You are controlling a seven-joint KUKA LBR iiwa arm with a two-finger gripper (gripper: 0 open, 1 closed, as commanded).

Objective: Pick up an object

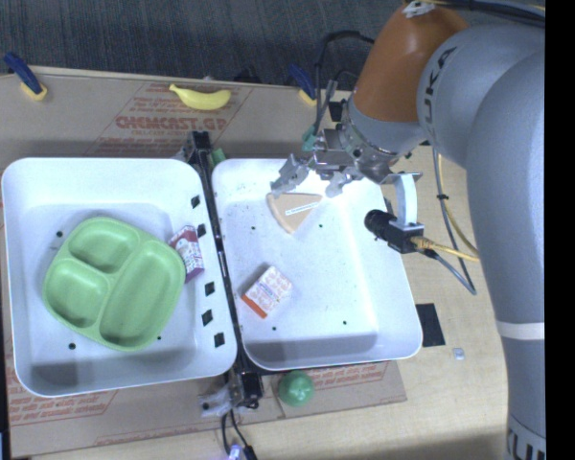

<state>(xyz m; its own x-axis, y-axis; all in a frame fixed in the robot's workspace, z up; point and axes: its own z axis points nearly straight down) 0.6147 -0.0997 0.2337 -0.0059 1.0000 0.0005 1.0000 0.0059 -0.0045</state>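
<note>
Green and round, a small ball (294, 388) sits on printed cardboard (153, 123) at the counter's near edge. Two glossy white bins rest on it: the left bin (29, 209) holds a moulded green divided plate (115, 281), the right bin (383, 295) an orange-and-white packet (266, 290) and a pale wedge (294, 208) near its far edge. The gripper (314, 174) hangs over that wedge, fingers apart.

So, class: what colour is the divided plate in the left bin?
Light green plate, clear in the camera view.

two white bins (38, 353); one green plate (110, 281), three packets (266, 291)
</note>
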